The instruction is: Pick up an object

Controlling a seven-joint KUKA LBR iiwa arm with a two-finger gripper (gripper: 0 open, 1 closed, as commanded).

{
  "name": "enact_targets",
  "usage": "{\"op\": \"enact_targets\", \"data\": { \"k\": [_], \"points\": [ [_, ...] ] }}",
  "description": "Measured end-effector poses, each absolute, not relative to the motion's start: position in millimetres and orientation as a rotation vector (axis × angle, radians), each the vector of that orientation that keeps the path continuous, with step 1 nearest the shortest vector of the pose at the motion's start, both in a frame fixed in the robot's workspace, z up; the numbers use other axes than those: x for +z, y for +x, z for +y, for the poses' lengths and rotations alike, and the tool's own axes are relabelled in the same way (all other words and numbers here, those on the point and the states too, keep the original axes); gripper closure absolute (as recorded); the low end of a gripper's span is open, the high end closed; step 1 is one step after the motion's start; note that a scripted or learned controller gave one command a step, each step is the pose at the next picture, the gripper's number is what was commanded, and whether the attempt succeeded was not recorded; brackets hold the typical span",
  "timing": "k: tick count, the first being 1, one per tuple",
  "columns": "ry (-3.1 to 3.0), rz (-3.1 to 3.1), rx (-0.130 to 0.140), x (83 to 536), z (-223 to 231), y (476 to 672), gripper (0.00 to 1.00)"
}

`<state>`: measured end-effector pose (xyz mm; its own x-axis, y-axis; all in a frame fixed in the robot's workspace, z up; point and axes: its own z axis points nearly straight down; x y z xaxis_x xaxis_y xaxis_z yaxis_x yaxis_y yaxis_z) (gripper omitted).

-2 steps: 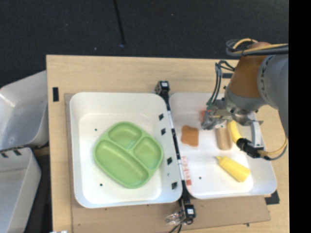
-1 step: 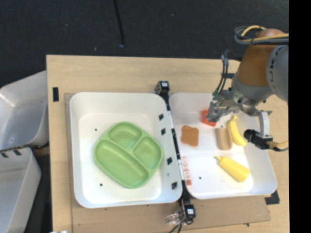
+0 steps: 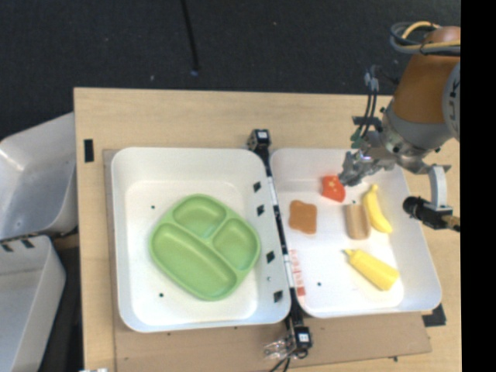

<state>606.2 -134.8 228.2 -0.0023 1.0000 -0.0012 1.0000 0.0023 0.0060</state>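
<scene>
- We find the pincer [image 3: 350, 173] low over the back of the right bin [image 3: 411, 285], just above and to the right of a small red item [image 3: 333, 188]. Its tips look close to or touching that item; we cannot tell whether they are spread or closed, and nothing is clearly seen between them.
- The arm [image 3: 422, 91] comes in from the right edge, orange band above a grey wrist, with cables looped near the top.
- Right bin contents, as we read them: the red item near the back; a brown, toast-like piece [image 3: 303, 217] left of centre; a tan cylinder [image 3: 356, 222] just right of it; a banana [image 3: 377, 209] beside the cylinder, touching or nearly so; a yellow bottle-shaped object [image 3: 372, 268] lying tilted toward the front.
- Left bin [image 3: 128, 285]: a green divided plate [image 3: 204, 246] with three compartments sits flat near the middle.
- The two white bins stand side by side, their inner rims meeting along a strip with small black clips. A small black fitting [image 3: 258, 139] sits at the back end of that seam, and a tangle of wire [image 3: 283, 347] lies at the front end.
- The worktop [image 3: 155, 118] is pale wood grain, matte, with a few black tape marks near its edges.
- Beyond the worktop the floor [image 3: 232, 29] is dark, carpet-like, crossed by a thin dark line.
- At the left edge we note white, boxy containers [image 3: 31, 177] standing off the worktop.
</scene>
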Motion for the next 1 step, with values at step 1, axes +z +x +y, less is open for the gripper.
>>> {"op": "enact_targets", "data": {
  "k": [1],
  "points": [
    [2.216,2.223,0.003,248.7,-136.0,607.1,1.0]
  ]
}}
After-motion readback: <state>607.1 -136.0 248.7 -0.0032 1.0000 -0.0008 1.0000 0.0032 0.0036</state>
